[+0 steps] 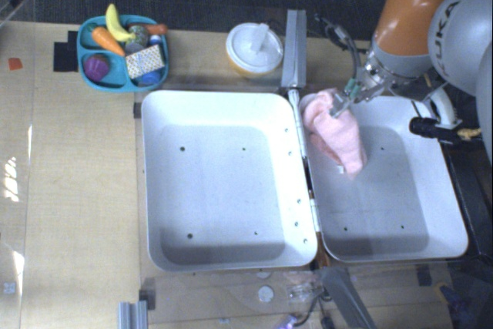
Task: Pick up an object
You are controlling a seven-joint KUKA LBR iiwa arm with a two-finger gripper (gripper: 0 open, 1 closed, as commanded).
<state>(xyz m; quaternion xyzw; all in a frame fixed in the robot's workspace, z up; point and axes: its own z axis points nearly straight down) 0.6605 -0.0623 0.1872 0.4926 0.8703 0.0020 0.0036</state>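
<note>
The bench (69,189) is pale wood, and two shallow white bins sit on it side by side with their inner edges touching. The left bin (223,181) is the wider of the two in this view. The right bin (400,204) holds a pink cloth (337,136), which lies crumpled in the bin's far left corner, its upper end bunched against the wall next to the left bin and its lower end trailing toward the middle of the floor. The arm (431,11), grey with an orange band, comes in from the right and bends down over the far edge of the right bin. Its gripper (344,100) is right at the top of the cloth, touching or nearly touching it, but the fingers are too small and dark against the fabric to tell how they stand or whether any cloth is between them. Behind the left bin stands a round white lidded cup (254,48) with a yellow rim. Further left, a blue tray (123,52) carries toy food, including a banana (117,24) and a carrot (106,39).
</note>
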